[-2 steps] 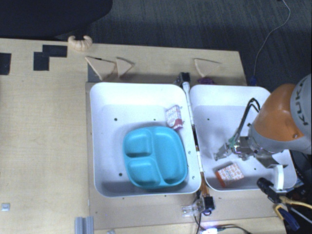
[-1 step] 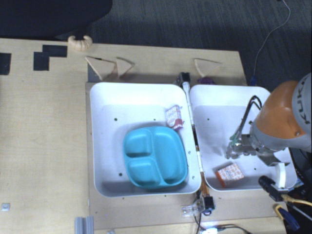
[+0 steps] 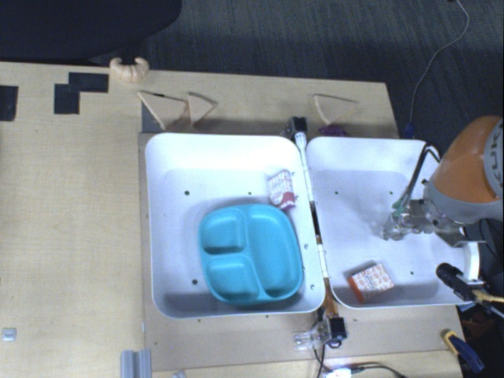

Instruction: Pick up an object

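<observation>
1. Teal divided tray (image 3: pixel 250 252) lies in left bin (image 3: pixel 169 176); small packet (image 3: pixel 281 188) at its upper right corner.
2. Orange-white box (image 3: pixel 371 279) low in right bin (image 3: pixel 354 168).
3. Claw (image 3: pixel 396 228) above right bin floor, apart from box; finger state: cannot tell.

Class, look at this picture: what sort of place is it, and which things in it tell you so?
Most likely a robotics lab test bench. A grey and orange robot arm reaches over two white bins set side by side on a plywood bench, and loose cables trail across the carpet behind.
</observation>
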Motion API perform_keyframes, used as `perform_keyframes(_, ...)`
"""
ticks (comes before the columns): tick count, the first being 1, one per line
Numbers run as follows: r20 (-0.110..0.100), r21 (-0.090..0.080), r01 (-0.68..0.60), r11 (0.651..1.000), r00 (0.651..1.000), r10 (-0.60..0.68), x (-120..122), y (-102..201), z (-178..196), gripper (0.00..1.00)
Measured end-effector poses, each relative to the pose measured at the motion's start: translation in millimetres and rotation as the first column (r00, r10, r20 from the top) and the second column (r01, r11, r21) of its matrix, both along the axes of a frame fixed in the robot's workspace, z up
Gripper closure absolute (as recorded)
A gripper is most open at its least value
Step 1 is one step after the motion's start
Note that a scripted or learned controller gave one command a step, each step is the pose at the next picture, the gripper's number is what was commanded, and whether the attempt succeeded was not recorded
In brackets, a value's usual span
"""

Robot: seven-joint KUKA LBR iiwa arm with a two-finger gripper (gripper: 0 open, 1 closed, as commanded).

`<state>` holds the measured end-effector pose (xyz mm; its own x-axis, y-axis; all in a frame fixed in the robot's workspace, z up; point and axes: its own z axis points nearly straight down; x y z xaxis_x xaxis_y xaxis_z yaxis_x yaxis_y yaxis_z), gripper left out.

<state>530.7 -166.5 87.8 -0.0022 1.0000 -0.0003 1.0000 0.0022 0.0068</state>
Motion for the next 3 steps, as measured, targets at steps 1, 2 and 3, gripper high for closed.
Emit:
perform_keyframes(1,-0.004,-0.001,0.001,1.0,1.0,-0.001,-43.6,-40.2,26.1,1.0)
perform_keyframes(2,-0.003,0.0,-0.003,1.0,1.0,0.003,-7.9,3.6,72.3,1.0)
perform_keyframes(3,-0.004,0.001,-0.003,1.0,1.0,0.003,25.5,87.6,96.8,1.0)
